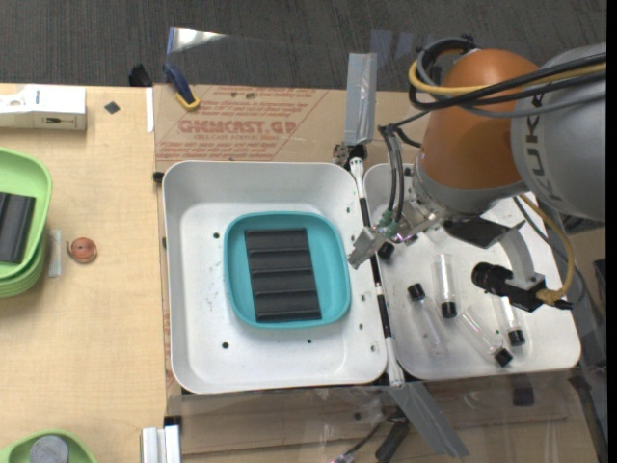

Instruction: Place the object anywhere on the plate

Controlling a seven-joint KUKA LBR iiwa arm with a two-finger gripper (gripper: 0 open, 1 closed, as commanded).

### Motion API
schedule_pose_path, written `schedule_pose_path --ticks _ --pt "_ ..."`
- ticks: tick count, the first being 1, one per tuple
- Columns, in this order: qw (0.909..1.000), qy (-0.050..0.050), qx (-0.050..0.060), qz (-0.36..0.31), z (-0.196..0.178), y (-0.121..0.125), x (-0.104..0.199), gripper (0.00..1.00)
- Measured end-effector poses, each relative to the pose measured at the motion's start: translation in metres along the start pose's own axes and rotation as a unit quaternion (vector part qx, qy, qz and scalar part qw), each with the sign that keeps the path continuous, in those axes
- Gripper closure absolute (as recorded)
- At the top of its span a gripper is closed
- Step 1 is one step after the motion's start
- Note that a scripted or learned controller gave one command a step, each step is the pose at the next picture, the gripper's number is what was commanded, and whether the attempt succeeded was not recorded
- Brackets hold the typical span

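Arm [501, 114]: cut off at the right edge; covers the right bin's [540, 355] upper part.
Tool [386, 234]: under the wrist, fingers hidden.
Green tray [24, 225]: cut by the left edge.
Green lid [48, 449]: cut by the bottom edge.
Tubes [463, 321]: too small to identify.

Green tray [21, 222] at left edge; printed cardboard sheet [246, 123] behind bins.
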State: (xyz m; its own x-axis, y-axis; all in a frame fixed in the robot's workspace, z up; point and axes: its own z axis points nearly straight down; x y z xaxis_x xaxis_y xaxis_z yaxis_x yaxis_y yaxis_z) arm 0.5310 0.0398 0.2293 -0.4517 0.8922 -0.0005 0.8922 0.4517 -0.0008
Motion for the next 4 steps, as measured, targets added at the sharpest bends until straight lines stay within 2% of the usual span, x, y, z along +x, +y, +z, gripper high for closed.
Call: schedule_pose_path --ticks 1,2,3,4 --pt "1.0 0.0 0.0 0.005 0.0 0.008 0.01 0.0" --pt "0.9996 0.0 0.001 0.029 -0.011 0.006 -0.015 0.0" --pt "0.999 0.0 0.001 0.044 0.039 0.008 0.025 0.0" --pt "0.9981 0.0 0.001 0.061 0.039 -0.005 -0.044 0.0"
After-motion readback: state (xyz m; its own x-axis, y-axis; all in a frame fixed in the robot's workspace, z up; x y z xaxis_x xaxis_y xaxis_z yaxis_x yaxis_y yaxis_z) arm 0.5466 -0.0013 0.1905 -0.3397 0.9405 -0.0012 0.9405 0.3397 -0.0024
